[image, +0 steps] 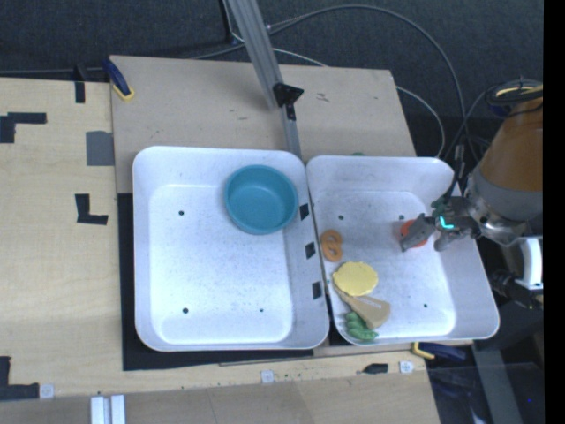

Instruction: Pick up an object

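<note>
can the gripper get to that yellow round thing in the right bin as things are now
Probably yes. The gripper sits over the right bin, and bare floor lies between it and the yellow round piece.

Two white bins [159, 263] sit side by side on my bench [53, 237]; a grey pole [256, 42] slants above, cables [371, 16] trailing behind.
</note>
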Robot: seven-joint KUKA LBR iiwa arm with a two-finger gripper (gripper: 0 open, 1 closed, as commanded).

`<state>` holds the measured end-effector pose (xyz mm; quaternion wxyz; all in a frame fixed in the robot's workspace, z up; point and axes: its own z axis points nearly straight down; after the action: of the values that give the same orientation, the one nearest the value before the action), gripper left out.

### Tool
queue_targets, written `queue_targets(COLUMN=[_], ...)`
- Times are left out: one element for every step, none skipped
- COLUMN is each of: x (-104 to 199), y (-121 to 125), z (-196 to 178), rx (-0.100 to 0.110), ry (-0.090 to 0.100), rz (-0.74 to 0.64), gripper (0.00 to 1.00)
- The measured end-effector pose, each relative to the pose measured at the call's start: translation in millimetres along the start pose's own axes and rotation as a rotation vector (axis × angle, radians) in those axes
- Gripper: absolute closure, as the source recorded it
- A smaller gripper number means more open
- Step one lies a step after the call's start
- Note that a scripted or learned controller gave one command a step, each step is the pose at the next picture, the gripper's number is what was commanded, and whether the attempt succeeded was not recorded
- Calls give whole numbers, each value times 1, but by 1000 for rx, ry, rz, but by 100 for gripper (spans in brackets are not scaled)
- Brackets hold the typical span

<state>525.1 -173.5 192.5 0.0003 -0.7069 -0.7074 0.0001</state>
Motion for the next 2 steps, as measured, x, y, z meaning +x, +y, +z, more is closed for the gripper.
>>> queue_targets(x=[0, 8], y=[0, 4], z=[0, 48], rx=[0, 4], ry=[0, 1], rz=[0, 0], gripper=[0, 0])
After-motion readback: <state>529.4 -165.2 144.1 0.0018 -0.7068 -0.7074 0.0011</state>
